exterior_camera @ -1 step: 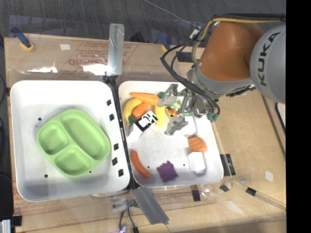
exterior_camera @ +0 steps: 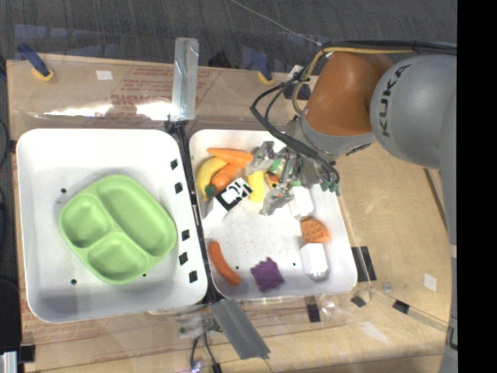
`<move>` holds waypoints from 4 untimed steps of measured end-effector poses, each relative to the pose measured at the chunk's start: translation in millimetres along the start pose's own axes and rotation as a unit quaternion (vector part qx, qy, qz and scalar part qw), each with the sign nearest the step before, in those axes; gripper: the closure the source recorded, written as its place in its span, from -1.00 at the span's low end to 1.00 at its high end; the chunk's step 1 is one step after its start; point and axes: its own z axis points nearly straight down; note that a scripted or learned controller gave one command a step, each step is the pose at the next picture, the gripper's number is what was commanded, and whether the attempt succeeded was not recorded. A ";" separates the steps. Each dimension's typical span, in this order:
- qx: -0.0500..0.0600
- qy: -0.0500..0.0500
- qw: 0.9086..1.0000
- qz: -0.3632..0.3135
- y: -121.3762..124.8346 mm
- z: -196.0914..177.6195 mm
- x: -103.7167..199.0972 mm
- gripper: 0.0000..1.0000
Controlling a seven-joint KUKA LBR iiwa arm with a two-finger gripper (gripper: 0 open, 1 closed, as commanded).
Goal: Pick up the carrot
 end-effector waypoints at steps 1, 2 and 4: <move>0.002 -0.010 0.998 0.058 8.3 34.8 -3.9 -1.00; 0.001 -0.005 0.998 0.067 -47.7 65.3 24.3 -1.00; 0.003 -0.012 0.993 0.119 -70.5 -67.2 -45.6 -1.00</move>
